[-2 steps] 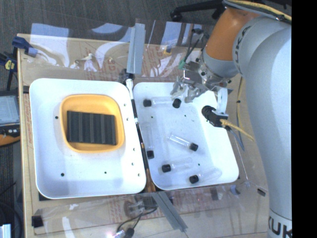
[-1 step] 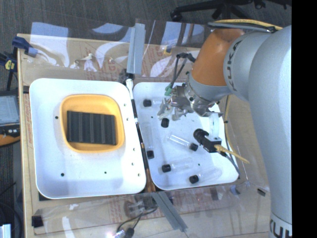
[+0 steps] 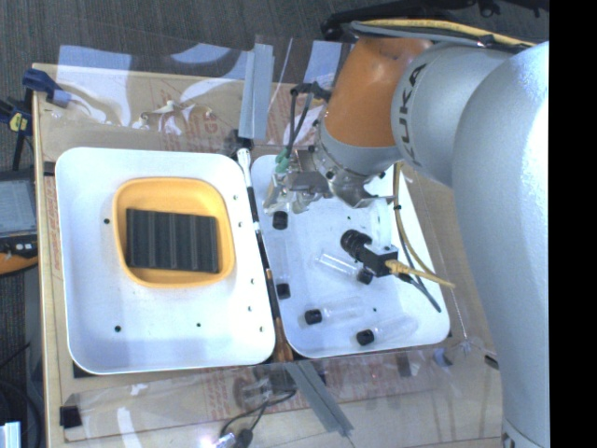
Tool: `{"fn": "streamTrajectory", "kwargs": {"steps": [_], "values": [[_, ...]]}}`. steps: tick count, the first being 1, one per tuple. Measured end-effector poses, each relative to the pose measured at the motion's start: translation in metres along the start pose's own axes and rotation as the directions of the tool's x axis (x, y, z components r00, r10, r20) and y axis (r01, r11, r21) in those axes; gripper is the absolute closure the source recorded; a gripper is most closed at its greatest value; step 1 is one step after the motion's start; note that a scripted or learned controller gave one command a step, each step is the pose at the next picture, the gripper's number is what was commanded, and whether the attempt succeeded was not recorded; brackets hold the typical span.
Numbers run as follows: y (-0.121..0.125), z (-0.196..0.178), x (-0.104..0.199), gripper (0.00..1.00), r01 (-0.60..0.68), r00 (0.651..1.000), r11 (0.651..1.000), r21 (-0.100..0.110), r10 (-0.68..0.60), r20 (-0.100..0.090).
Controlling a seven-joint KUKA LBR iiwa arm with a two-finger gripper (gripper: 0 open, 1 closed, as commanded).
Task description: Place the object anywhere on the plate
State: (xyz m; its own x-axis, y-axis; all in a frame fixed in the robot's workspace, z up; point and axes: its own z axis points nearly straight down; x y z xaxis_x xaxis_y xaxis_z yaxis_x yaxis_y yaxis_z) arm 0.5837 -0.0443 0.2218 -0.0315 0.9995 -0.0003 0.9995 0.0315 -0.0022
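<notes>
Yellow plate (image 3: pixel 173 194) with dark ribbed insert sits mid left bin (image 3: pixel 84 325), nothing on it. Right bin (image 3: pixel 424 329): clear black-capped vials (image 3: pixel 340 315) along its near edge. Gripper (image 3: pixel 291 183) low at far-left corner, grip state unreadable. Pick step; next needs a confirmed grasp.

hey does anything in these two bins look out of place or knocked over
Nothing looks spilled or broken. The yellow plate sits flat in the left bin, holding a dark ridged insert. In the right bin, several small clear vials with black caps lie scattered on their sides, loose rather than arranged.
</notes>
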Motion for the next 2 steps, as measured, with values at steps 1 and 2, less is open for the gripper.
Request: {"fn": "streamTrajectory", "kwargs": {"steps": [1,2], "values": [[0.0184,0.031,0.0466,1.0,0.236,0.972,0.972,0.003,-0.236,-0.001],[0.0185,0.0308,0.0459,0.0,0.235,0.972,0.972,0.003,-0.235,-0.001]]}}
